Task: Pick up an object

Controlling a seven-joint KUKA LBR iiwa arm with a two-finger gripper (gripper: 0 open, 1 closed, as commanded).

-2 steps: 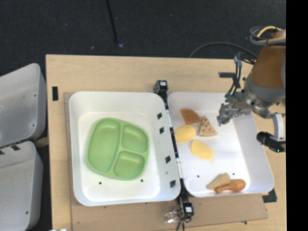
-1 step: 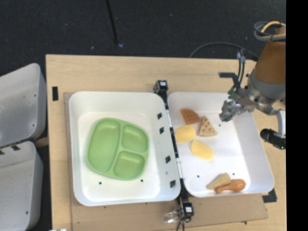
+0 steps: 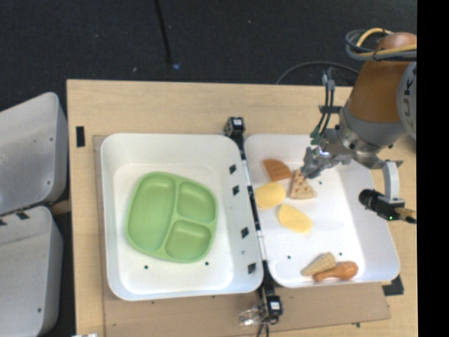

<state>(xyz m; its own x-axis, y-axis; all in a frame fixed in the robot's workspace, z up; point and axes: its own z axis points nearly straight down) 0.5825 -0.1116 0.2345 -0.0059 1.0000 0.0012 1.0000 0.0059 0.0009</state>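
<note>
The tan wedge (image 3: 302, 187), speckled like a pizza slice, is lying in the upper middle of the right bin (image 3: 365, 251), and its upper tip is sitting right under the jaws. The pale wooden desk (image 3: 175, 104) is carrying both bins side by side on a dark floor. The left bin (image 3: 112, 153) is holding a green divided plate (image 3: 172, 216), which is lying flat near its middle with three compartments facing up. The arm (image 3: 379, 97) is reaching in from the right over the top part of the right bin, its orange band showing above the grey wrist. The jaws are pointing down and left at the wedge's tip and seem to be touching it or hovering just above it; whether they are released or clenched I cannot tell, and nothing is visibly sitting between them.

Other pieces are lying around the wedge. A round yellow piece (image 3: 269, 195) is resting just to its left, close to the bin's wall. A second yellow piece (image 3: 295, 218) is lying just below the wedge. A brown-orange piece (image 3: 276, 168) is sitting up and to the left, near the round yellow one. By the bin's lower edge, a beige cracker-like piece (image 3: 319, 263) is touching an orange sausage-shaped piece (image 3: 337, 272).
</note>
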